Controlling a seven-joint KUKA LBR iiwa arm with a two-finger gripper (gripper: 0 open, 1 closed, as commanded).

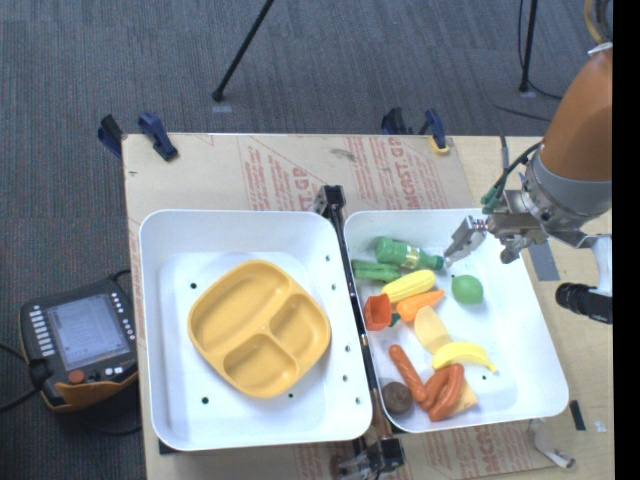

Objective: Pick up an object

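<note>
Green ball, nearest candidate for pickup: lying in the right bin, just below and slightly left of the gripper. Fingers spread open, nothing between them, hovering over the upper part of the bin, near the green bottle.

Other contents of the right bin:
- corn cob, just beside the carrot
- banana, toward the lower middle
- sausages, crowded against one another at the lower edge
- brown round item, at the lower left corner

Left bin: holding a yellow divided tray only; no action required there.

Recommended procedure, judged from the present layout:
1. Centre over the green ball, well apart from its neighbours on the right side.
2. Keep open during descent.
3. Align the closing line clear of the corn cob and bottle.
4. Descend fully to the bin floor before closing; round shape likely to roll or squirt out under an off-centre grip.
5. Lift straight up, avoiding the bin wall
</note>
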